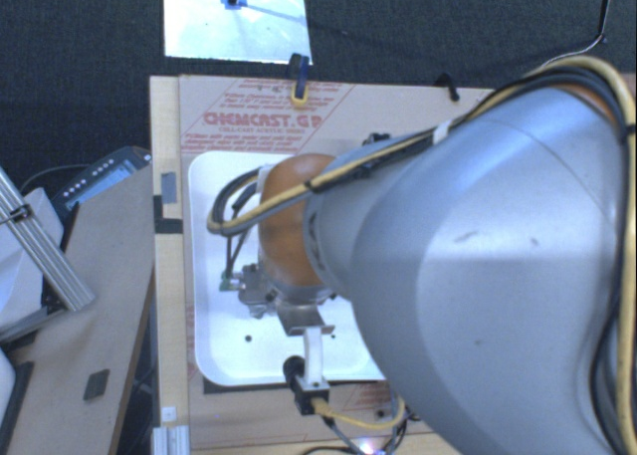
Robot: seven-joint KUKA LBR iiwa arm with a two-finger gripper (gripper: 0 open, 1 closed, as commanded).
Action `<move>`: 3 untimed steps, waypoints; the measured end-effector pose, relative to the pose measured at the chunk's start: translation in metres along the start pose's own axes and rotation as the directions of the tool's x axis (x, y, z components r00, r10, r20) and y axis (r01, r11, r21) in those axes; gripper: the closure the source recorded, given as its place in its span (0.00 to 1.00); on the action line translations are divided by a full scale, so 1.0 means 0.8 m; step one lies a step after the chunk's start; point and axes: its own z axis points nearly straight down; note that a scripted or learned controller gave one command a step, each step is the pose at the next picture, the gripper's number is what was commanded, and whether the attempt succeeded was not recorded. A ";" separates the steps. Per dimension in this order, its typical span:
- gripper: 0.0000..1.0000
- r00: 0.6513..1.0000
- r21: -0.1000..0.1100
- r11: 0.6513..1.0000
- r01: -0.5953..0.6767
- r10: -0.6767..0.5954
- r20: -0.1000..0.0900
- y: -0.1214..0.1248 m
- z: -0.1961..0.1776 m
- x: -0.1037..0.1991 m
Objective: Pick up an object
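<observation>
**Q:** Centrally, camera view: why is the arm (pixel 478 244) posed this way over the bin (pixel 214 343)?

**A:** It reaches in from the right with the wrist bent downward and the orange band (pixel 284 219) uppermost. This aims the gripper (pixel 267 296) at the bin floor near its middle, probably in readiness for a descent onto an object.

**Q:** Gripper state, and position of the object?

**A:** Whether the gripper is open or closed cannot be told. The object's position cannot be told either, because the arm covers the bin's middle and right. The bare floor at the front carries two specks, too small to identify.

**Q:** Surroundings and obstructions?

**A:** The bin rests on a printed board (pixel 264 116), with a clip (pixel 299 80) at the board's far edge and a white sheet (pixel 234 5) beyond. A grey device (pixel 105 174) and a metal rail (pixel 45 249) lie at left. All are well apart from the gripper. The arm's own bulk is what chiefly blocks the view.
</observation>
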 end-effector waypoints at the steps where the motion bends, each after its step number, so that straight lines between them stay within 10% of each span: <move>1: 1.00 1.000 -0.006 1.000 0.003 -0.003 -0.004 0.001 -0.060 0.012; 3: 1.00 1.000 -0.003 1.000 0.001 -0.001 -0.002 0.001 -0.050 0.008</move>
